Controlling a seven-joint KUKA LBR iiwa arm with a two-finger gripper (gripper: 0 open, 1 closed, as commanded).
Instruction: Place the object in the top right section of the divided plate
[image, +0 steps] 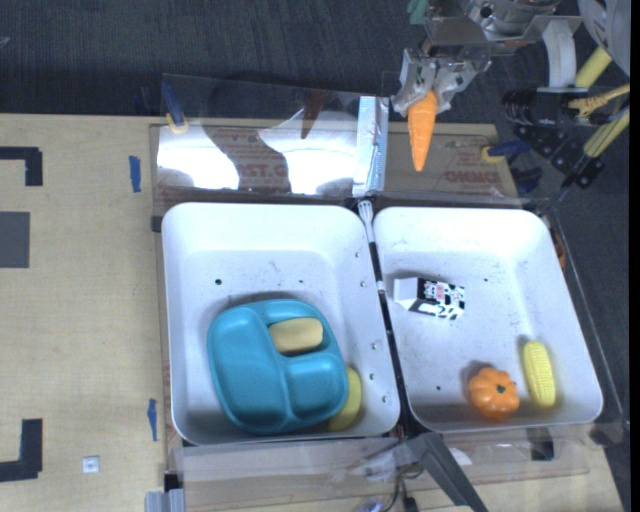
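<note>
Gripper (432, 88) pinches orange toy carrot (421, 130) by blunt end, tip hanging, high beyond bins. Blue divided plastic plate (262, 385) sits in left white bin (200, 240); yellow piece (298, 335) occupies top right section. Best approach: carry level, lower over section, release low.
</note>
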